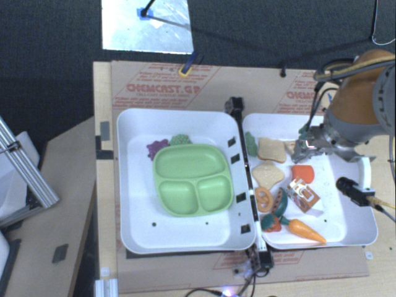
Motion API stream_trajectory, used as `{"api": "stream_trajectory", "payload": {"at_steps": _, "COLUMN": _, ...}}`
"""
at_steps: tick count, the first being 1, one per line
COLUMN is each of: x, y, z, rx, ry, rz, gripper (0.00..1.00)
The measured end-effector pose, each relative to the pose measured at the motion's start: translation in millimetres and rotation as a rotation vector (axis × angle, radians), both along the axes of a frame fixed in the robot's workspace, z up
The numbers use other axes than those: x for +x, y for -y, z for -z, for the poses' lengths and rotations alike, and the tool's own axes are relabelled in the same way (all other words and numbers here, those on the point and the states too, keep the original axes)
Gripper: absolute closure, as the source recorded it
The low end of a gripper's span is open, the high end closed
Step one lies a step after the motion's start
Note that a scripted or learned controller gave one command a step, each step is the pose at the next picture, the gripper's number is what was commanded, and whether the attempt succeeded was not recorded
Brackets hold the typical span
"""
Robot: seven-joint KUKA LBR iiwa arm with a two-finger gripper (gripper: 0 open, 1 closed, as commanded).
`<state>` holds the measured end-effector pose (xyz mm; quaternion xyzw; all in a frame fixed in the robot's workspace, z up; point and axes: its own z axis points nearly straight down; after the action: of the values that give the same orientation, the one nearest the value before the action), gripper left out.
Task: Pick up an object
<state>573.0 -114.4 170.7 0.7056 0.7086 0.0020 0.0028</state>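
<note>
A slanted overhead view shows a counter (pixel 105 184) carrying two shallow white bins side by side. The left bin (pixel 133 135) holds a green divided plate (pixel 190 178) at its centre, with a purple toy grape bunch (pixel 156 147) and a small green leafy piece (pixel 180 139) tucked just beyond the plate at about eleven and twelve o'clock.

The right bin (pixel 356 228) holds the pickable toys. From its centre: a bread slice (pixel 272 149) sits at eleven o'clock, a second slice (pixel 268 174) at nine, a pretzel (pixel 263 198) at eight, a carrot (pixel 306 230) at six, a small printed carton (pixel 304 195) near the middle, and a red-orange piece (pixel 303 173) just above it.

The grey arm with its orange band (pixel 362 85) reaches in from three o'clock. Its end effector (pixel 307 146) hangs low over the right bin at about twelve o'clock, just beside the first bread slice and just above the red-orange piece. Its tip is too small and cluttered to judge, so I cannot tell how it is set, and nothing can be seen gripped.

By these signs the pick looks undone: every toy lies in a bin, and closing on one and lifting it clear remain.
</note>
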Motion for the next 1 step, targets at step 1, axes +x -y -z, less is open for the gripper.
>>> {"api": "stream_trajectory", "payload": {"at_steps": 1, "x": 1.8, "y": 0.2, "z": -54.2, "rx": 0.000, "ry": 0.001, "rz": 0.000, "gripper": 1.00}}
